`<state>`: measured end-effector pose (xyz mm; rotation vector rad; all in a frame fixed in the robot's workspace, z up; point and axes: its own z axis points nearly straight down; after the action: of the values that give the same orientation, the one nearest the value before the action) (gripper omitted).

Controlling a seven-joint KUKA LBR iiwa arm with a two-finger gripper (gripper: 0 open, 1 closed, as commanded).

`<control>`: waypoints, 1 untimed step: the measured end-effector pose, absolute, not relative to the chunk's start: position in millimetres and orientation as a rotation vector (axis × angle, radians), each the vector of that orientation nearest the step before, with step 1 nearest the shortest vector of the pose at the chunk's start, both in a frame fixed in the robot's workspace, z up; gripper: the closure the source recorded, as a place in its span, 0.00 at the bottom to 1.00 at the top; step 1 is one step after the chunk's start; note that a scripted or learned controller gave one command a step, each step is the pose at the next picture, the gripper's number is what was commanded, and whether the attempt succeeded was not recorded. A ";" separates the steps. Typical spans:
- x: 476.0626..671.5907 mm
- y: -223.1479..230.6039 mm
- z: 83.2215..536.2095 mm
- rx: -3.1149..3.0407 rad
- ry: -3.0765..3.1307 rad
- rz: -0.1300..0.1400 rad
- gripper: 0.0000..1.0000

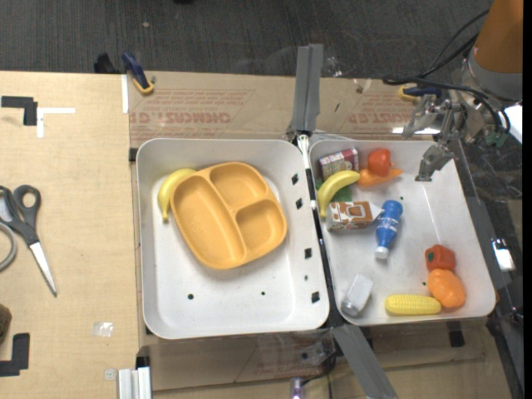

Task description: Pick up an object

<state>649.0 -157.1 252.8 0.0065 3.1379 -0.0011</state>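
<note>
Fingers [432, 166] hang at the two o'clock corner of the right bin [475, 223]; we see them slightly parted, with nothing between them. Outward, the grey wrist and its cables lead to the orange band [503, 32] at the top right edge.

We find the objects well apart from the fingers. Nearest, toward nine o'clock, sits an orange toy [380, 164], then a dark carton [337, 160] and a banana [335, 187] by the bin's left wall. Just below lies a brown box [350, 215], and beside it a blue bottle [387, 229] lies tilted. At five o'clock we see a red pepper [440, 258], an orange [448, 288] touching a corn cob [412, 305], and a grey piece [357, 293] toward six.

Left bin [166, 306] holds a yellow tray [229, 214] with a second banana [173, 188] against its ten o'clock rim. Scissors [29, 231] lie on the tabletop [75, 165] at nine o'clock.
</note>
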 end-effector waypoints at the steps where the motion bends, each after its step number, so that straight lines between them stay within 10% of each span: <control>1: 654.1 -178.7 115.1 0.043 3.118 -0.011 0.00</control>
<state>654.1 -178.7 115.1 0.0434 3.1181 -0.0105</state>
